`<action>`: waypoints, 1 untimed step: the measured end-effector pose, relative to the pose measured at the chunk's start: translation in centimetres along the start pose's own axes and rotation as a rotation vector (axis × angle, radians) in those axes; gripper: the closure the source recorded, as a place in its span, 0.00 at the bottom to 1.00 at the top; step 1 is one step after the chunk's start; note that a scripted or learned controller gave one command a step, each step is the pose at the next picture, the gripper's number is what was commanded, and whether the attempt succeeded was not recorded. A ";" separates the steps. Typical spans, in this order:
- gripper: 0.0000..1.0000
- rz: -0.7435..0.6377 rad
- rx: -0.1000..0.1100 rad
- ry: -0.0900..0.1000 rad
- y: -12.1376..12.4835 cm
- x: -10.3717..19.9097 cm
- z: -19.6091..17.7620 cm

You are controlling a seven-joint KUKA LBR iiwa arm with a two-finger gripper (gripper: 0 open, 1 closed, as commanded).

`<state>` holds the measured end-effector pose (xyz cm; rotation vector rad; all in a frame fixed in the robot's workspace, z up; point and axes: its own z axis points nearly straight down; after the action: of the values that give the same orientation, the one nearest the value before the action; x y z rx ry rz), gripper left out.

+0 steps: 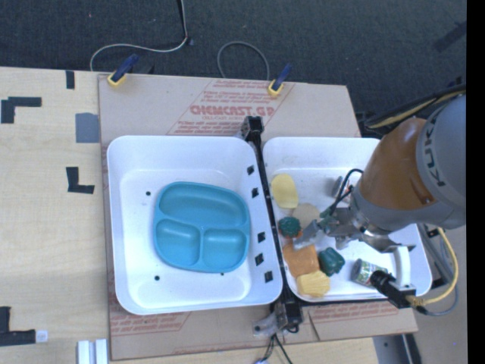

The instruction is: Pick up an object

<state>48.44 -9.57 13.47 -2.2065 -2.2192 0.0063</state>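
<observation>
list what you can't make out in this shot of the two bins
- Gripper, camera view: fingers hidden under the wrist, open or shut unclear.
- Right bin: far right side covered by the arm.
- Small label object: too blurred to identify.
- Grey piece: partly hidden among objects.

arm (413, 177) — reaches in from right | end effector (322, 230) — low, pointing left

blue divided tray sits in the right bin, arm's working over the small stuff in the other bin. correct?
Not quite. The camera view shows the blue divided tray in the left bin, not the right. The rest holds: the arm reaches over the other bin, the right bin, where the small objects lie, among them a yellow piece and a teal piece.
</observation>
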 end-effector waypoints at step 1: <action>0.00 0.003 -0.013 -0.007 8.3 -0.5 5.1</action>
<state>56.73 -10.02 8.25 -2.2192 -2.2262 -0.0003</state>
